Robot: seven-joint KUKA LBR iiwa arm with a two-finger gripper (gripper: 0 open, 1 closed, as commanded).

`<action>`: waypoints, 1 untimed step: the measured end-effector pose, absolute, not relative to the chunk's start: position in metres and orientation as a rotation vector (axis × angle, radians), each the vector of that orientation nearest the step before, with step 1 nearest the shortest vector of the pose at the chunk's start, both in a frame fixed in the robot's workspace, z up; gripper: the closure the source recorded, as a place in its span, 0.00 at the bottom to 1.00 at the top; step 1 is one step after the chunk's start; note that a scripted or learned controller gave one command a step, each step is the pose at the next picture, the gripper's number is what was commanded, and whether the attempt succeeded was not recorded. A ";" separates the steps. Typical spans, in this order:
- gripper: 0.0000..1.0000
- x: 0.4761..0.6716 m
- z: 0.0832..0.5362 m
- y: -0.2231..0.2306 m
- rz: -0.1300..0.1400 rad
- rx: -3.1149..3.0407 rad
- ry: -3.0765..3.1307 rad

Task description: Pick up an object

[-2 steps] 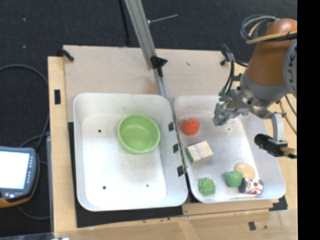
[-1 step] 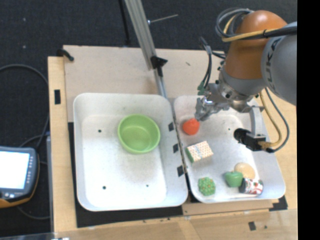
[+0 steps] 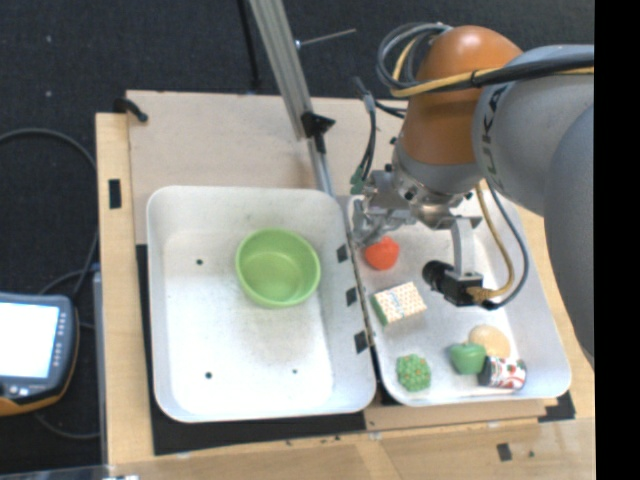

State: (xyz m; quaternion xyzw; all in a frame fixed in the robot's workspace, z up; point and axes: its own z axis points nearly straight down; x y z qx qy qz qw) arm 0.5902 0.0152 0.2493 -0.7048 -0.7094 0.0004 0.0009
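1. Target, by my judgement: the orange ball, in the right bin near its far left corner, just below the end effector.
2. It looks small, light, smooth and apt to roll; take it across the middle.
3. Whether the end effector is open or closed, I cannot tell; nothing shows in its hold.
4. Count: two bins; one green bowl in the left bin; six small things in the right.

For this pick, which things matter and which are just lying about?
In play: gripper, orange-red object right by it, right bin.
Lying about: green bowl, patterned block, bumpy green ball, left bin.
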 end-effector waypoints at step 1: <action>1.00 0.609 0.246 0.061 -0.002 -2.214 -2.229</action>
